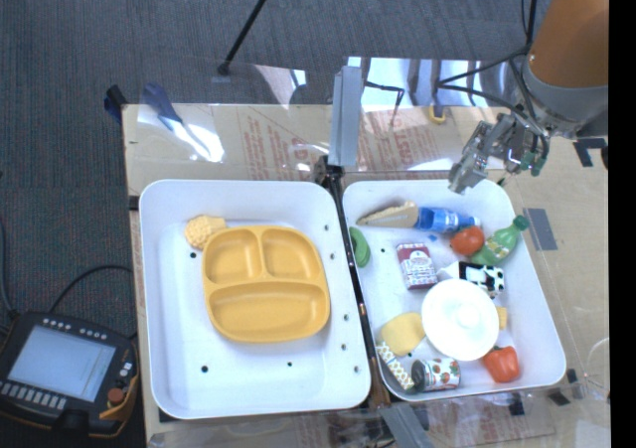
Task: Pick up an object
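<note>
My gripper [465,178] hangs over the back rim of the right bin [542,287], just above and right of a blue bottle [442,220]. Nothing shows in its grasp. The right bin holds a tan wedge [388,214], a red tomato [467,239], a green bottle [505,237], a red and white box [417,265], a black and white item [483,277], a white round dish [459,319], a yellow lump [402,334], a small can [437,373], a red pepper [503,364] and a green pickle [360,247].
The left bin [159,337] bears a yellow divided plate [266,282] with a small yellow knobbly item [204,229] at its back left corner. A grey upright post [344,118] stands behind the seam between the bins. A teach pendant [65,367] lies at the lower left.
</note>
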`<state>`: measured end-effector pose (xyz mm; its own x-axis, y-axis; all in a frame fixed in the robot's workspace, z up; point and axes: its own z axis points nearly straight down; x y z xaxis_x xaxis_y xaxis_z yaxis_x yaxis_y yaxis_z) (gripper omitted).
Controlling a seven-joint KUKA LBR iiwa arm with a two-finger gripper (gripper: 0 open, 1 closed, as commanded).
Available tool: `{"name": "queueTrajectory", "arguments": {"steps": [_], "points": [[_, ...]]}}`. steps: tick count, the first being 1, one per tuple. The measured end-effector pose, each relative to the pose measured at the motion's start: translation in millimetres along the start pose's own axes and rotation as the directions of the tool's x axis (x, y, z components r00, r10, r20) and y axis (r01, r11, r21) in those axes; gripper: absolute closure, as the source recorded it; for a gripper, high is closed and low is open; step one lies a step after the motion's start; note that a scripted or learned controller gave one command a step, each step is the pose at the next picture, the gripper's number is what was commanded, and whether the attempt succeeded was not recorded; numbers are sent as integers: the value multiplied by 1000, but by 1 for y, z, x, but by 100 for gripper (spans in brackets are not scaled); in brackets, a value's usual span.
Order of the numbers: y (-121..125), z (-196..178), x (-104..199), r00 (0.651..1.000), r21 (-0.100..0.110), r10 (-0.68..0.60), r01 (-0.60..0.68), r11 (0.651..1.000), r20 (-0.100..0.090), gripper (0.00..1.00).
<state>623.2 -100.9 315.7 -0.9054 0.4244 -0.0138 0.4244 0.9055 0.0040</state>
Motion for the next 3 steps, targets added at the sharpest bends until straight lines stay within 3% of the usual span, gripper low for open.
{"name": "queueTrajectory", "arguments": {"steps": [1,2,3], "points": [[-11,112,27,926,-4,-378,378,926,-20,100],[-10,110,26,926,-3,-378,378,926,-14,0],[-1,230,27,944,-3,-330,330,944,-18,0]]}}
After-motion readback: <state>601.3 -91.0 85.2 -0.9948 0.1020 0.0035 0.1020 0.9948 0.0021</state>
